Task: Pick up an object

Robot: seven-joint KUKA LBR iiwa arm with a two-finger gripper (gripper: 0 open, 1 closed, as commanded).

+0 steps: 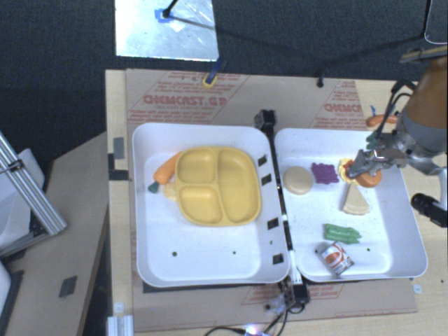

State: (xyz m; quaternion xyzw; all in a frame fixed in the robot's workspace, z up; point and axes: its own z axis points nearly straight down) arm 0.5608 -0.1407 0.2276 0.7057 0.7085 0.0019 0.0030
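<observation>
Locate the pincer (364, 164) over the right white bin (400, 247). The left white bin (159, 252) lies well to the pincer's left. A row of black clips (267, 180) runs along the seam between the two bins. Both bins rest on a printed cardboard sheet (175, 96), which lies on the desk (77, 201). Far up and left of the pincer, note a shiny metal plate (140, 26) on the dark carpet (42, 61). An aluminium rail (28, 187) stands at the far left.

Fixed above the worktop (231, 89), looking down at a slant. Far enough back to take in both white bins (210, 135) side by side, plus dark floor beyond the far edge. Arm (427, 110) entering from the right.
</observation>
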